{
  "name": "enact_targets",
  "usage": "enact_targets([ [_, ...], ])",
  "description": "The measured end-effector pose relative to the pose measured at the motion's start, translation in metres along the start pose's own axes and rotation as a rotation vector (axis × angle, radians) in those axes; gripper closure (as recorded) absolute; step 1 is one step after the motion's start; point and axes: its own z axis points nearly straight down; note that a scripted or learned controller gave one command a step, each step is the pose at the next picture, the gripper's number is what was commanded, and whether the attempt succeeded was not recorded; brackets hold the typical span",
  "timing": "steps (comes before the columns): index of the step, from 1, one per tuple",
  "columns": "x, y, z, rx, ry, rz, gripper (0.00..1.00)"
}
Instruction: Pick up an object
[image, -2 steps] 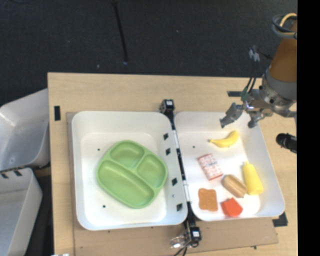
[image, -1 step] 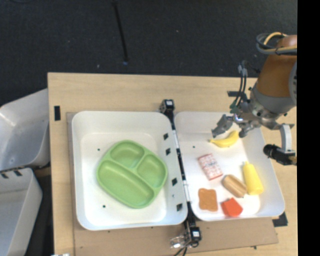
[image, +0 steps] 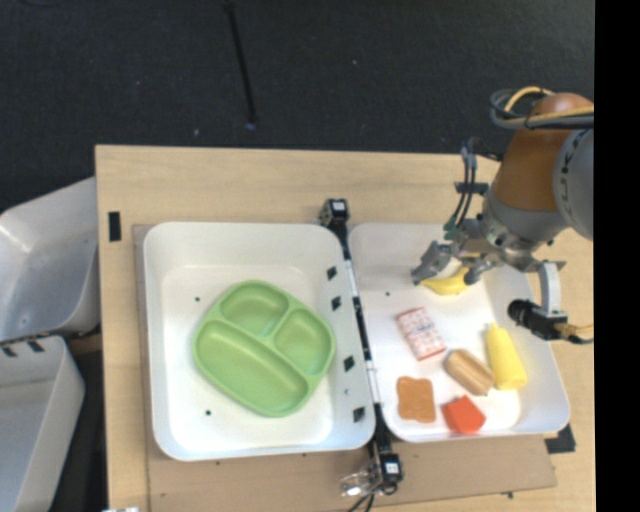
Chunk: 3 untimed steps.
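Observation:
My gripper (image: 452, 266) hangs over the back of the right bin (image: 385, 245), reaching in from the right. Its two grey fingers (image: 431, 263) stand apart, so it is open. A small yellow banana-shaped piece (image: 447, 285) lies on the bin floor just below and between the fingertips; it looks like it rests on the floor and is not lifted. Further forward in the same bin lie a pink-and-white packet (image: 420, 332), a tan sausage roll (image: 469, 371), a yellow corn cob (image: 505, 357), a slice of toast (image: 416, 398) and a red block (image: 463, 414).
The left bin (image: 165, 300) holds a green divided plate (image: 265, 345). A black-clipped divider (image: 352, 310) runs between the two bins. A black cable fitting (image: 535, 318) hangs by the arm at the right bin's right side.

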Motion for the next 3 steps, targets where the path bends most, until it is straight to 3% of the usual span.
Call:
enact_targets([
  [1, 0.002, 0.006, 0.060, 0.000, 0.000, -0.001, 0.00],
  [2, 0.001, 0.008, 0.045, -0.007, -0.001, 0.003, 1.00],
  [3, -0.002, 0.001, -0.016, -0.008, 0.000, 0.006, 1.00],
])
